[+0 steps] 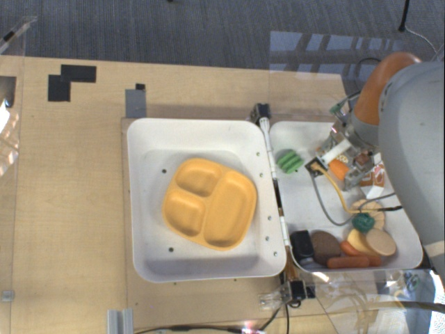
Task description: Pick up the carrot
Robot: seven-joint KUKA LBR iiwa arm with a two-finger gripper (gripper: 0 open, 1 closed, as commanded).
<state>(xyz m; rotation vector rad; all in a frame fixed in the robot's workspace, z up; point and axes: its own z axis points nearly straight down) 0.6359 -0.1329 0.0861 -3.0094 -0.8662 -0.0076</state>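
The hand [345,160] is seen low in the right bin [300,207], up toward its far right side, reached in under the grey arm [410,138] with its orange band [379,89]. An orange piece — the carrot [338,168], by its colour — is seen right at the fingertips, touching or just under them. Whether it is actually gripped between the fingers cannot be told, and how far the hand is open cannot be told either; the wrist hardware and cable [327,200] crowd the view.

Just left of the hand a green ridged item [290,161] is lying on the bin floor, clear of the fingers. Nearer the camera than the hand, a cluster is packed into the bin's near corner: a dark green knob [362,222], a tan disc [379,242], a brown lump [324,245], a reddish sausage shape [349,261] and a black block [302,243]. Beside the hand on its right, a small white-and-red item [378,175] is partly hidden by the arm.

Well to the left of the hand — across the divider — the left bin [146,193] is holding a yellow tray [209,203] with three compartments. Both bins are set on the wooden worktop [62,214].
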